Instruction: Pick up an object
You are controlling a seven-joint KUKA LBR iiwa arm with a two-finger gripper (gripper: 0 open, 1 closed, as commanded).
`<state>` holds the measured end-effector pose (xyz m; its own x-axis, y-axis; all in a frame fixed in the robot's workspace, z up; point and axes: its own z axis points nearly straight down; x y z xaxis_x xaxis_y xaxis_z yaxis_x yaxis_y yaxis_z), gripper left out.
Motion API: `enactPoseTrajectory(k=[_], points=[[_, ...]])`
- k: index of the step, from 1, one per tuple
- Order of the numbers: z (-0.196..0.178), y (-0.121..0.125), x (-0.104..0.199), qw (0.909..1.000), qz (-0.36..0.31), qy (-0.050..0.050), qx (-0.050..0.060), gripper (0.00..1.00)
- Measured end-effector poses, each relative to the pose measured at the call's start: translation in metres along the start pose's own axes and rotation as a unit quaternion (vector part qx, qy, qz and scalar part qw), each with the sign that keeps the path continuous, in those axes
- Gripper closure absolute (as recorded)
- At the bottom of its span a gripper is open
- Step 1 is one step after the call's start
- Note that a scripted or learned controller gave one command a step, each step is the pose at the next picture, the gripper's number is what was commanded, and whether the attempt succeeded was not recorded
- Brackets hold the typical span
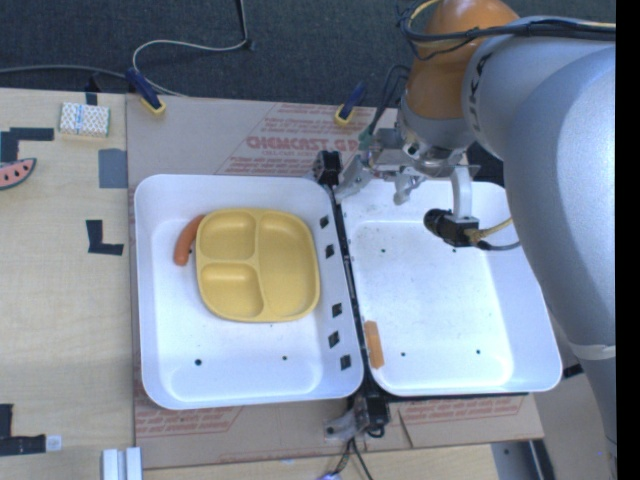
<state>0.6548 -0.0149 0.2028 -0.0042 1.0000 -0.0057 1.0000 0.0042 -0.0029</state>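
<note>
Orange stick (373, 344) is lying nearest the camera, at the right bin's (500, 368) left wall, well below and slightly left of the gripper (405, 173), long axis running roughly toward and away from the camera. Going from the left: orange sausage (184, 241) is touching the yellow divided plate (258, 265) in the left bin (160, 368), both far left of the gripper. Gripper is hovering over the right bin's top-left corner; can't tell its jaw state. Judging the stick the closer pick.
</note>
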Motion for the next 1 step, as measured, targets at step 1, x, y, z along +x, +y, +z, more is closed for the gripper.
enactPoseTrajectory(k=[1], points=[[-0.0096,0.0001,0.0,1.0,0.0,-0.001,0.0,1.0]])
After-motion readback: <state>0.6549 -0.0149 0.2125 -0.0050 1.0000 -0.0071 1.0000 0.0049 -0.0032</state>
